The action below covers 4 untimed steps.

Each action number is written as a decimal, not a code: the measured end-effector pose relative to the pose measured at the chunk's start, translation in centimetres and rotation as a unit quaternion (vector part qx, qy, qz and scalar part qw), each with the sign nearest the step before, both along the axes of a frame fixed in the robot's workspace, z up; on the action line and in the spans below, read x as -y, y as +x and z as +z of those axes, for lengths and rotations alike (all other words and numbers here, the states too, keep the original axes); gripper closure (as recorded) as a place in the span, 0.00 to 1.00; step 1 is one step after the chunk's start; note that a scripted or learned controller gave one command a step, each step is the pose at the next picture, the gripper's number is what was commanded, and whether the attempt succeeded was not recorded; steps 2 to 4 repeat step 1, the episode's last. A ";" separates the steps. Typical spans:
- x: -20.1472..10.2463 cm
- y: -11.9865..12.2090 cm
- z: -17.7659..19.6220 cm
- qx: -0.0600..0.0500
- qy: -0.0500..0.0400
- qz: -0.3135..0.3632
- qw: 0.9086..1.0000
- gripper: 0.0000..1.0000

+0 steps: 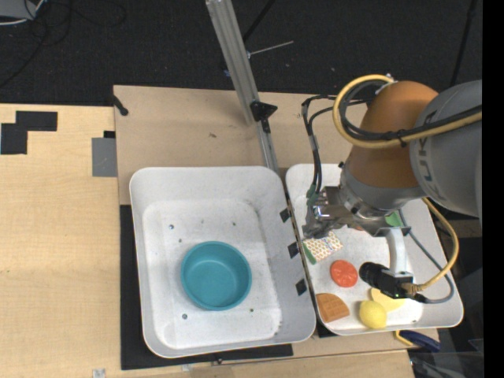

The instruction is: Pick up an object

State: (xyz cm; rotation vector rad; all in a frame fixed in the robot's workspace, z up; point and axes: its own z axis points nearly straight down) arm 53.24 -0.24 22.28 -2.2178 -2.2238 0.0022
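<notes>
Objects crowd the right bin's [438, 309] near edge, the pincer [319, 225] seemingly over the checkered piece [324, 247], grip unreadable.

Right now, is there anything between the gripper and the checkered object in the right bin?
Nothing visible stands between them. The gripper sits just above the checkered object near the left wall of the right bin. The red object lies lower down in the view, beside that path, not in it.
</notes>
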 end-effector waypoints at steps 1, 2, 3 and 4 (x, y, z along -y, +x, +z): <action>-5.2 1.1 -0.7 0.000 0.000 0.000 1.000 1.00; -5.2 1.1 -0.7 0.000 0.000 0.000 1.000 1.00; -5.2 1.1 -0.7 0.000 0.000 0.000 1.000 1.00; -5.2 1.1 -0.7 0.000 0.000 0.000 1.000 1.00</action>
